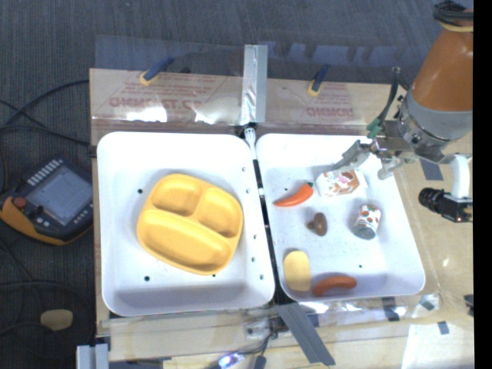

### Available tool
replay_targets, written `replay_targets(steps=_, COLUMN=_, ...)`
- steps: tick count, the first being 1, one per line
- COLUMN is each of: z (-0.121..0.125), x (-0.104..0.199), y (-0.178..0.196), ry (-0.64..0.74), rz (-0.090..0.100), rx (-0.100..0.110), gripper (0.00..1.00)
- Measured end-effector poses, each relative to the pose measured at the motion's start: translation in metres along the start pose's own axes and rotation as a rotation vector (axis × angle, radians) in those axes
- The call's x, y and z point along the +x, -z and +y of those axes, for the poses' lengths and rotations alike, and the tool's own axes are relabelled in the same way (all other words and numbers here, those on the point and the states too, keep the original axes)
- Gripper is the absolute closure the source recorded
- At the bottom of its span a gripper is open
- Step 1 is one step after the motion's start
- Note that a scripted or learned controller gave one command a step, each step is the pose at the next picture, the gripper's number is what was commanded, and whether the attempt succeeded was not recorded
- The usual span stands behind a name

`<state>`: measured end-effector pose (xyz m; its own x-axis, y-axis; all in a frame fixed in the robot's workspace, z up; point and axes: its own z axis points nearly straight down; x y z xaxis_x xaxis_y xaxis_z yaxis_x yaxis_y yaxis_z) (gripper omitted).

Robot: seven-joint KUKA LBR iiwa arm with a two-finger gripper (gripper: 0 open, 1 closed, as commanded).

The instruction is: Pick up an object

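Gripper (pixel 367 158): sat at the upper right of the right bin (pixel 407 229), fingers spread wide, nothing between them.
Packet (pixel 339 182): lay just below-left of the fingertips, near or touching; contact could not be told.
Carrot (pixel 294 196): sat right beside the packet's left edge.
Risk 1: a closing finger likely lands on the packet rather than around it, pushing it into the carrot.
Risk 2: packet looked flat and slick, so a pinch could slip off.
Others: can (pixel 367 220), brown piece (pixel 317 224), potato (pixel 297 270), sausage (pixel 333 284) lay lower in the bin, well apart.
Left bin (pixel 115 229): held a yellow tray (pixel 191 221).
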<state>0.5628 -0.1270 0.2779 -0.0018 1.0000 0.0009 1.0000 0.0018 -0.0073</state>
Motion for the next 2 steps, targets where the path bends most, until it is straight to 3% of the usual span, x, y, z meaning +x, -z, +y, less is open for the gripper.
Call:
replay_targets(steps=1, z=0.030, x=0.002, y=-0.149, ry=-0.019, rz=0.001, rx=-0.006, gripper=0.00)
replay_targets(steps=2, z=0.096, x=-0.001, y=-0.190, ry=0.073, rz=0.004, rx=0.042, gripper=0.00)
